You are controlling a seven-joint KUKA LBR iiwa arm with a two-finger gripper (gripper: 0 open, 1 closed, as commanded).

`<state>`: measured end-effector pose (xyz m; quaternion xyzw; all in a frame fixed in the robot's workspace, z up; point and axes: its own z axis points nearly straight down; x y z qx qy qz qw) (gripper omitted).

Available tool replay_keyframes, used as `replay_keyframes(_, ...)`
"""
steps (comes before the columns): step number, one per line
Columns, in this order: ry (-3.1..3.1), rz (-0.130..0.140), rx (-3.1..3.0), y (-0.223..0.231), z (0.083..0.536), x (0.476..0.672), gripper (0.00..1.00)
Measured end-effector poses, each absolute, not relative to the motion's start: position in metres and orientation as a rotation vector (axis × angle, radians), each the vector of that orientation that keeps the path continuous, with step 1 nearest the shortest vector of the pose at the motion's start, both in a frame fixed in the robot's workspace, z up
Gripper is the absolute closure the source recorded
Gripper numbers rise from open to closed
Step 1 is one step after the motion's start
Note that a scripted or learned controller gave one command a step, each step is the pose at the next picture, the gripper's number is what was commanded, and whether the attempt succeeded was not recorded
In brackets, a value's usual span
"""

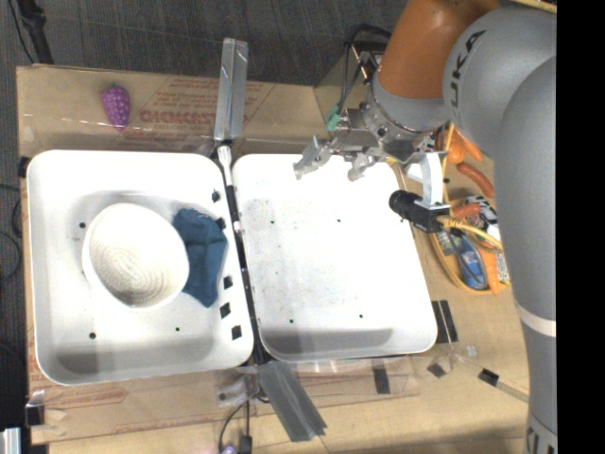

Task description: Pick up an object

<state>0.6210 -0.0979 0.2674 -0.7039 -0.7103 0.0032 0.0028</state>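
1. gripper (333, 165) hanging over the far edge of the right bin (378, 291), up near the top rim. two pale metal fingers (309, 163) spread apart, nothing between them.
2. grey arm (515, 159) coming in from the right, orange band (423, 41) sitting just above the wrist, thin cables looped around the wrist hardware.
3. left bin (57, 329) holding the stuff worth grabbing: round white woven hat-looking thing (135, 253) sat a bit left of centre, dome side up.
4. blue cloth (202, 253) crumpled right beside that white thing, touching its right edge, lying close to the wall between the two bins.
5. both of those well apart from the gripper, over in the other bin.
6. small purple berry-shaped object (116, 106) parked outside the bins, on the cardboard (170, 112) behind the left one, near its far left corner.
7. grey metal bar (228, 88) standing along the seam between the bins at the far side, another grey piece (288, 400) at the near side.
8. clutter of orange and black cables and tools (463, 235) on the bench just right of the right bin, by the arm.
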Motion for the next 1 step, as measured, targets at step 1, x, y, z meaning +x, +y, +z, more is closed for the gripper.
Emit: replay_keyframes(1,-2.272,0.006,-2.165,-0.1455,0.2996,0.6247,0.0)
